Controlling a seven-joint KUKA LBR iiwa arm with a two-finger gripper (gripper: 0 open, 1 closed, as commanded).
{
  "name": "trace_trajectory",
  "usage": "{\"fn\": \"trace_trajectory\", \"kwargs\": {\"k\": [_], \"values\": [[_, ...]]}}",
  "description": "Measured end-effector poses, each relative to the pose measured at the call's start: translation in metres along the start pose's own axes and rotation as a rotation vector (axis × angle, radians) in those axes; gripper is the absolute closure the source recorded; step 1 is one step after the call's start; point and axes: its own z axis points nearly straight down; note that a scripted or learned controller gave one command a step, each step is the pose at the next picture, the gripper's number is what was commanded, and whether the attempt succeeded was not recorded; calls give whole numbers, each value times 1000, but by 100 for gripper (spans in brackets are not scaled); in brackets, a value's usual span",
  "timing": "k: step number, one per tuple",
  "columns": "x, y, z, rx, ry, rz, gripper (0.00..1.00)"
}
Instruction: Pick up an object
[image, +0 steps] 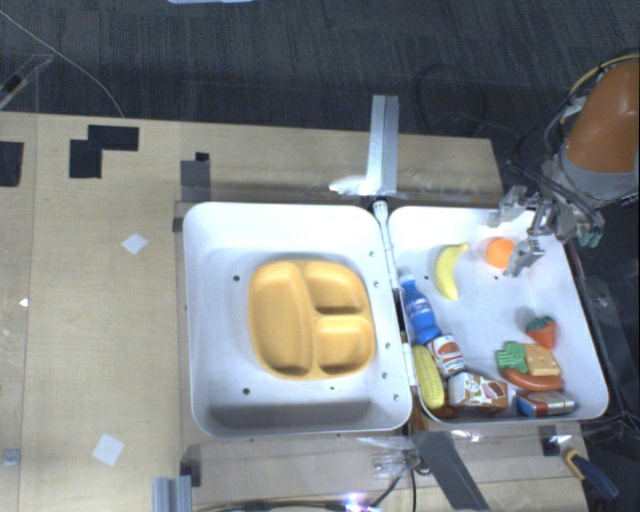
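Note:
My gripper hangs over the back of the right bin, its two fingers spread apart and open, with nothing between them. A small orange ball lies on the bin floor just left of the nearer fingertip; whether they touch is unclear. A yellow banana lies a little further left. The arm's orange band shows at the upper right.
Along the right bin's left wall lie a blue bottle, a small can and a corn cob. A strawberry, a green toy, a sausage and a brown packet crowd the front. A yellow divided tray sits in the left bin.

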Motion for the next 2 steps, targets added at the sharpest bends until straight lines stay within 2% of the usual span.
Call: {"fn": "trace_trajectory", "kwargs": {"k": [1, 2], "values": [[-1, 78, 28, -5, 5, -177, 0], [5, 26, 53, -5, 24, 117, 0]]}}
